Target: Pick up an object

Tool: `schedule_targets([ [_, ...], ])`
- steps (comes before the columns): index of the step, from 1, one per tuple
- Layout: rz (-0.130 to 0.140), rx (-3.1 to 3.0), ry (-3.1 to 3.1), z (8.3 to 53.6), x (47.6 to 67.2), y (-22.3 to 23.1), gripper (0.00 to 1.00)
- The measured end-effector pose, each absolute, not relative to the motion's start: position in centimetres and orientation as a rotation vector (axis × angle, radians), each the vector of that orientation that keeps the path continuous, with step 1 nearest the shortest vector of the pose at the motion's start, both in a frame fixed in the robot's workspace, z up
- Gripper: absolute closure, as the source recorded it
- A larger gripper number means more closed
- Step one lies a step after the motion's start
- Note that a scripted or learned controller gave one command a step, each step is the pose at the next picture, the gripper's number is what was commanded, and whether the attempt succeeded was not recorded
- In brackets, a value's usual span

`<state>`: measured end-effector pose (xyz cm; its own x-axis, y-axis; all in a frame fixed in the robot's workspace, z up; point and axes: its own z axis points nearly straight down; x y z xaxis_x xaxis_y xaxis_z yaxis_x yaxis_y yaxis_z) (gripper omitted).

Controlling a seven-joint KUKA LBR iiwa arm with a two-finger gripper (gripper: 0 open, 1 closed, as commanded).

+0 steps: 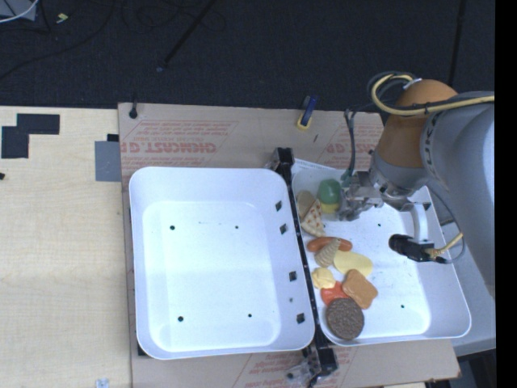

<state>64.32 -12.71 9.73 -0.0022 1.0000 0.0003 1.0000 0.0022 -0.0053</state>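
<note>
I count two white bins: a left bin (161,217) and a right bin (428,305). In the right one I make out roughly eight toy food pieces: one green (329,191), one brown disc (346,318), two yellow (353,263), about two orange, two tan; the cluster overlaps, so that tally is approximate

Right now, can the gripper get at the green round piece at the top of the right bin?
Probably yes. The gripper sits right beside the green round piece, at the far end of the right bin. Nothing lies on top of the piece; a tan wedge crowds its near-left side, and the bin wall is close behind.
</note>
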Motion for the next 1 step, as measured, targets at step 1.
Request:
schedule_targets([
  [1, 0.006, -2.215, -2.221, 9.69, 64.31, -12.70, 0.00],
])
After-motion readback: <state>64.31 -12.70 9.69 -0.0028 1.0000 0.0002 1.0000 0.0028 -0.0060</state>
